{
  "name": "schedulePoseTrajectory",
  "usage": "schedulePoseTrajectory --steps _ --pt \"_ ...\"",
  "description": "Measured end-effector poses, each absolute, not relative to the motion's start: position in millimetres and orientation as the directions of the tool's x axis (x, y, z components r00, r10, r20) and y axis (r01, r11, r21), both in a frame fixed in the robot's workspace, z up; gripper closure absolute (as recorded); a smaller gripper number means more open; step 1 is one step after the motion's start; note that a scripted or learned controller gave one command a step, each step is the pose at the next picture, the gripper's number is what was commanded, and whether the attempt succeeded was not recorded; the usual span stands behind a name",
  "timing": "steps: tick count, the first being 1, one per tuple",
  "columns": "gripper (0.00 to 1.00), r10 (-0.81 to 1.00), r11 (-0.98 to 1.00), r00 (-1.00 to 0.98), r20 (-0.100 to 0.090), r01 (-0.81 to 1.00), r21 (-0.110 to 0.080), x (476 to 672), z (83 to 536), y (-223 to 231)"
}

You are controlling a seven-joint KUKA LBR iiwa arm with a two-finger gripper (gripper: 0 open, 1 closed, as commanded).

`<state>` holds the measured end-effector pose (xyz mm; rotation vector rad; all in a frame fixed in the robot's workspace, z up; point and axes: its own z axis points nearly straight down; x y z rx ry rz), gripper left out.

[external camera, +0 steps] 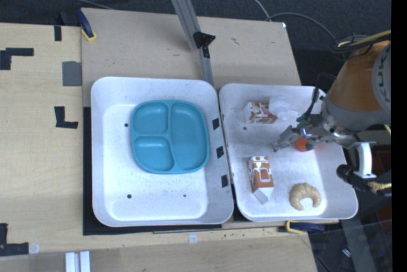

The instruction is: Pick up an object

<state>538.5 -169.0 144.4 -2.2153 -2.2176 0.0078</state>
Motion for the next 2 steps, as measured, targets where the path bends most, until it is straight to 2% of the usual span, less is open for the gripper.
schedulePoseTrajectory --steps 1,2 --pt "0.0 1.0 0.001 -0.001 0.001 1.0 -0.007 536.7 90.1 -167.9" --pt "1.0 1.0 0.002 -0.002 0.001 1.0 -0.004 537.9 103.1 -167.6"
